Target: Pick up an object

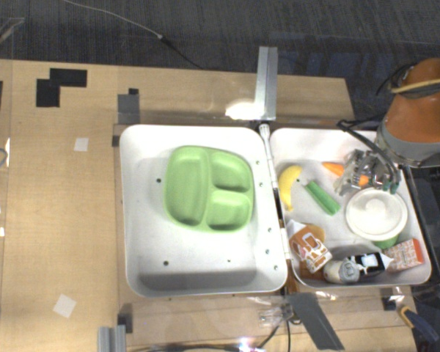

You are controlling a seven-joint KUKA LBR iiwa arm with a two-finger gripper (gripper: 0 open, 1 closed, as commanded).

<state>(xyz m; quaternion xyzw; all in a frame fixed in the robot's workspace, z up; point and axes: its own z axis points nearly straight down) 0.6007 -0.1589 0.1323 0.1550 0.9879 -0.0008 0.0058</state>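
Surface [51, 218]: light wooden top bearing two shallow white bins side by side; black patches near its far left corner.
Left bin [143, 262]: holds one green divided tray [207, 187], lying flat near the bin's middle, compartments facing up.
Right bin [301, 141]: holds a cluster of small things, listed below.
Arm [418, 116]: reaches in from the right; orange band above the wrist, grey section below it, positioned over the far right corner of the right bin.
Claw [364, 171]: metallic, low over the far right part of the right bin, just beside the orange piece and just beyond the white cup. Whether the fingers are apart or together cannot be told; the view there is cluttered and blurred.
Banana [288, 182]: yellow, at the left wall of the right bin.
Green stick [322, 196]: lies at a slant, between the banana and the white cup.
Orange piece [335, 169]: possibly a carrot, beside the claw on its left.
White cup [375, 214]: round, upright, with a green band at its near edge.
Brown packet [311, 246]: near left corner of the right bin.
Small bottle [352, 268]: lies on its side at the near wall.
Orange carton [406, 255]: near right corner, beside the small bottle.
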